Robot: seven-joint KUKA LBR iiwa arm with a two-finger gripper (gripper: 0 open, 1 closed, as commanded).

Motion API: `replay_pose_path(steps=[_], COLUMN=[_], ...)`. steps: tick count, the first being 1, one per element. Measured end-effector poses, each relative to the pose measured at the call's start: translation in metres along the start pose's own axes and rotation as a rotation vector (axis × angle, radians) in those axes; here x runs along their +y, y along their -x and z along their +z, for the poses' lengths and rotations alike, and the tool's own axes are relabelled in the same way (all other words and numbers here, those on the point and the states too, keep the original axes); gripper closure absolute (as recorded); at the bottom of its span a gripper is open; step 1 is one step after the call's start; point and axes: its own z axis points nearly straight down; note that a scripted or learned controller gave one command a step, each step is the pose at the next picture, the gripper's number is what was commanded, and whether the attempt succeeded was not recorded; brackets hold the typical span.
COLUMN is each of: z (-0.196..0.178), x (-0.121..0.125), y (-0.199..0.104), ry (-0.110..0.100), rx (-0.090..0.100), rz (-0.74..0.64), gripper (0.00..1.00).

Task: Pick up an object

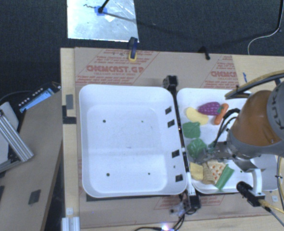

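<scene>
Overhead view of the desk [147, 61] with two white bins. The left bin [127, 138] lies bare; the right bin [185, 96] holds toy foods: a purple piece [209, 108], an orange carrot [222, 113], a yellow piece [196, 115] and green pieces [191, 129]. The end effector [210, 152] sits low over the near cluster by a dark green piece [196, 147]; whether it is apart or together cannot be told. A sound grasp probably needs one isolated piece, centred, then a vertical lift.

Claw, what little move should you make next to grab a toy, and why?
Probably ease straight down a touch. The claw sits low in the right bin, right beside the dark green toy, with the cracker-like pieces just below. No toy can be seen between its tips yet.
</scene>
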Motion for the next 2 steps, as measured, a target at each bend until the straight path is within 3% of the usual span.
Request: replay_pose_path(steps=[1, 2], z=[-0.010, -0.224], x=[0.004, 0.025], y=[0.001, -0.110], ry=[0.007, 0.024], rx=[-0.002, 0.002], rz=[-0.002, -0.014], gripper=[1.00, 1.00])
